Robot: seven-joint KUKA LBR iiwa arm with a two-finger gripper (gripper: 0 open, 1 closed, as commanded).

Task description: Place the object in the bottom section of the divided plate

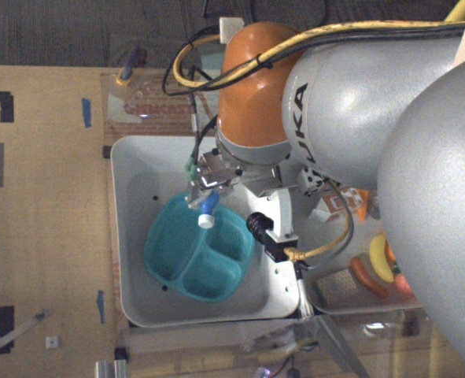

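Pincer (204, 191) is clamped on a small blue-and-white plastic bottle (207, 213), hanging it over the teal divided plastic plate (185, 250), presumably lining up the drop.

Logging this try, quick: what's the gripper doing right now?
Gripper: over the teal divided plate, with a small blue and white object at its tip; a grasp cannot be told.

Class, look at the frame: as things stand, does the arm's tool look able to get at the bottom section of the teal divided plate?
Probably yes. The tool hangs over the divided plate's upper edge, a small blue-and-white object at its tip. The plate's sections lie open, with nothing standing between tool and plate.
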